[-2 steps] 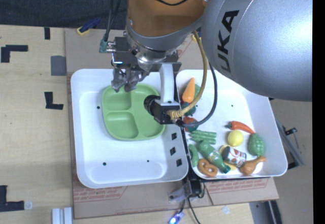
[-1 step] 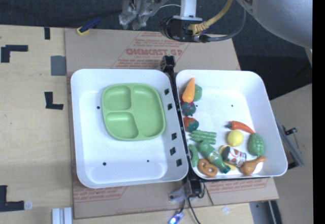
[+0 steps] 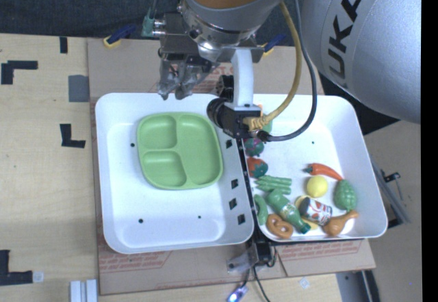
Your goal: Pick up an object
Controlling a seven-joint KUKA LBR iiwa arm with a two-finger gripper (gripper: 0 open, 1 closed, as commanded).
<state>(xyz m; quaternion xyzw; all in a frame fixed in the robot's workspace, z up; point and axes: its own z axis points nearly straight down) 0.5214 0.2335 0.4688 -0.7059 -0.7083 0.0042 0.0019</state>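
Note:
My gripper (image 3: 176, 90) hangs over the back rim of the left bin (image 3: 116, 177), just behind the green divided plate (image 3: 179, 150) lying in that bin. Its fingers stand slightly apart and open, with nothing between them. The right bin (image 3: 356, 136) holds several toy foods along its front and left side: a red pepper (image 3: 323, 170), a yellow lemon (image 3: 316, 186), a green fruit (image 3: 345, 194), green beans (image 3: 274, 183), a green bottle (image 3: 291, 213), a small can (image 3: 318, 210), a pretzel (image 3: 278, 225) and a drumstick (image 3: 339, 224).
The arm's large grey and orange body covers the top right of the view. A black wrist fitting with a yellow cable (image 3: 233, 116) sits over the divider between the bins. More small toys (image 3: 256, 157) lie just below it.

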